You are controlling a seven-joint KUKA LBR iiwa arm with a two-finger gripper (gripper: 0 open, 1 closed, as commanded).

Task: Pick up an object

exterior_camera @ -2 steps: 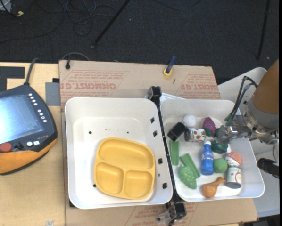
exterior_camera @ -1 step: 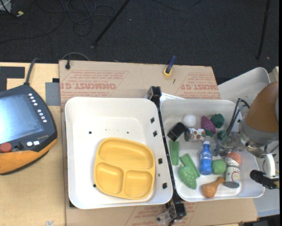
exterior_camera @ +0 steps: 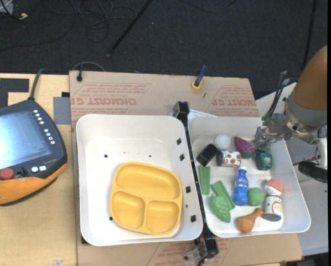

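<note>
Camera view: gripper (exterior_camera: pixel 263 144), grip state unclear, above dark green toy (exterior_camera: pixel 263 160) near right bin's (exterior_camera: pixel 300 201) far edge; left bin (exterior_camera: pixel 93 148) holds yellow tray (exterior_camera: pixel 146 197).

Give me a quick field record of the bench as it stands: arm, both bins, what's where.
arm: reaching in from the right, gripper over the right bin's far right part
right bin: holds small items
near gripper: dark green item, purple item
middle: blue bottle, white ball, black block
near edge: green grapes, drumstick, can
left bin: yellow tray, three compartments
held: nothing seen between the fingers
left of bins: pendant
</note>
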